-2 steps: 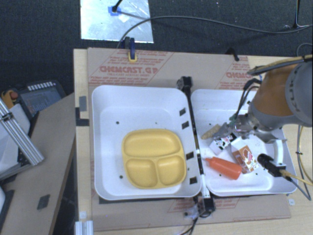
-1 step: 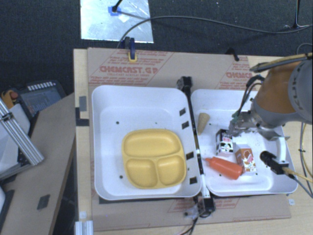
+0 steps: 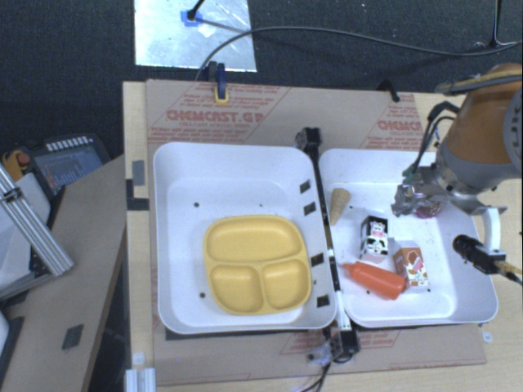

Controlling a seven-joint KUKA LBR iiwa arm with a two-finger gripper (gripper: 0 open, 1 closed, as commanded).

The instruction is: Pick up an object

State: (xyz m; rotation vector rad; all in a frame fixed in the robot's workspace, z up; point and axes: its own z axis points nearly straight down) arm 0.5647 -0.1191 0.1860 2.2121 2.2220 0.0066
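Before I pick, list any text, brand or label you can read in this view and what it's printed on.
"CHEMCAST GP": red print on the brown protective sheet under the bins, behind the left bin; repeated at other spots, partly cut off.
Small black-and-white carton: cow picture, wording too small to read.
Orange-and-white carton: print blurred, unreadable.
Handheld pendant screen at left: display too blurred to read.
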